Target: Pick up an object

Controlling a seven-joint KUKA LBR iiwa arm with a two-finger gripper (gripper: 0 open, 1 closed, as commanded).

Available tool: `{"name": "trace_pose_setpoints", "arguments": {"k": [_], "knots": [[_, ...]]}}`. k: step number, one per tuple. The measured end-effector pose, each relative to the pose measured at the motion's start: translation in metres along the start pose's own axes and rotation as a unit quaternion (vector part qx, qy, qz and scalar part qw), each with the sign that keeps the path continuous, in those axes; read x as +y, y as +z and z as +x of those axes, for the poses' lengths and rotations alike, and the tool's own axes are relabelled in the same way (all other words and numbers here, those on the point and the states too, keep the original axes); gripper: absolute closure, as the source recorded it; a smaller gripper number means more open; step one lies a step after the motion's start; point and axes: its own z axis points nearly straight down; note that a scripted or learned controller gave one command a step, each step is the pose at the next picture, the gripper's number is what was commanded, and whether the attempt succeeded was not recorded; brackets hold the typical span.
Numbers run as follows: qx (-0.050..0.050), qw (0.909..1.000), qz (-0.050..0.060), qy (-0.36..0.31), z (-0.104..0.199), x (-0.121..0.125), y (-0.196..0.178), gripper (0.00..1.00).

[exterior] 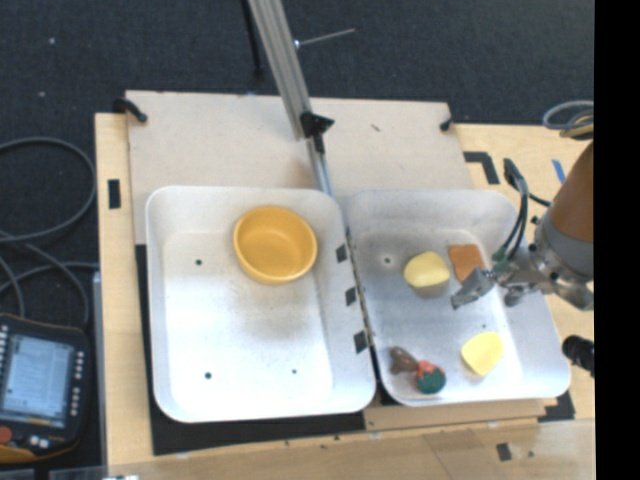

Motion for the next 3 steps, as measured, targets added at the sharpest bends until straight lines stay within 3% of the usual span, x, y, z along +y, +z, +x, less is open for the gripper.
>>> {"name": "trace_pose_setpoints", "arguments": {"k": [1,3], "knots": [[0.0,1.0,0.0,0.001,0.0,0.0,0.0,0.0],[0.0,1.0,0.003,0.002,0.01,0.007,0.09,0.0]]}}
